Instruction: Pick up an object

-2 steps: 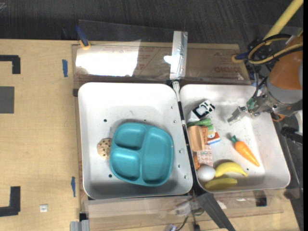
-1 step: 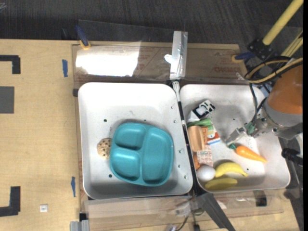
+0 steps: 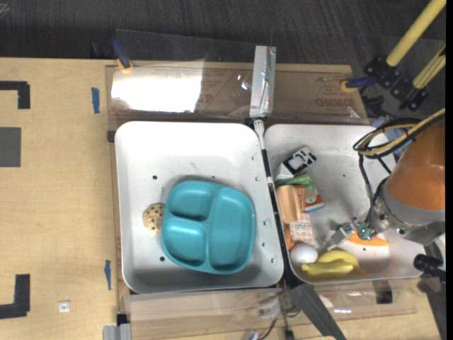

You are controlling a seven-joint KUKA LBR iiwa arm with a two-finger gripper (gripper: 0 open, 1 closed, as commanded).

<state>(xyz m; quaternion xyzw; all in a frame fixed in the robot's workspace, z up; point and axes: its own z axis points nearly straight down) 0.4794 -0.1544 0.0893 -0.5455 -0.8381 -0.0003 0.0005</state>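
2 bins; we hover our end effector [image 3: 345,234] over the banana [image 3: 330,265], grip unclear; next, descend and close.

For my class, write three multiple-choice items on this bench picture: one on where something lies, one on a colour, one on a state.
1. Where does the cookie lie?
A. In the left bin, touching the divided plate's left edge
B. In the right bin
C. On the plate

2. What colour is the divided plate?
A. Red
B. Teal
C. Black

3. How does the banana rest?
A. Standing upright
B. Hanging from the end effector
C. Lying flat by the right bin's near wall

Key: 1 A, it sits beside the plate's rim; 2 B, plainly teal; 3 C, it lies on the bin floor.
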